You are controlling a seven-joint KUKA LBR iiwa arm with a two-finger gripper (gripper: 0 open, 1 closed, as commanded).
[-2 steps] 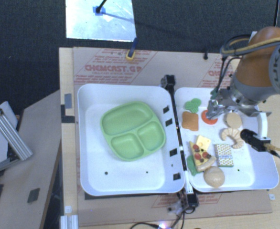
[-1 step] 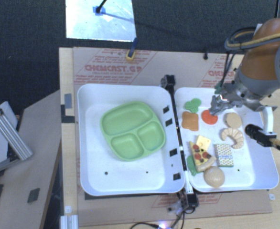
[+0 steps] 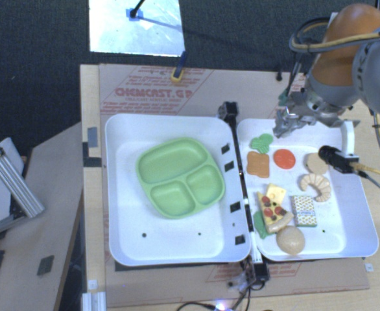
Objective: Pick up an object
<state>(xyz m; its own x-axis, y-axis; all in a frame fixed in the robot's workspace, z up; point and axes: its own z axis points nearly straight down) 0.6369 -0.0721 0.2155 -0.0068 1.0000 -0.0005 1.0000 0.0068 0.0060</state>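
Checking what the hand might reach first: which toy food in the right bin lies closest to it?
The green broccoli-like piece, at the bin's top left corner, just below the hand. The red disc sits lower.

Two bins sit side by side on the bench. The left bin [image 3: 122, 173] holds a divided tray [image 3: 179, 177] near its middle. The right bin [image 3: 358, 232] holds toy food: a broccoli piece [image 3: 262, 142] at the back, a toast slice [image 3: 258, 165] just before it, a tomato slice [image 3: 284, 159] to their right, a croissant [image 3: 316, 185] further right, and a pizza slice [image 3: 273, 210], cracker [image 3: 303, 211] and bread roll [image 3: 290, 240] nearer the front. The gripper [image 3: 285, 127] hangs over the back edge of the right bin.
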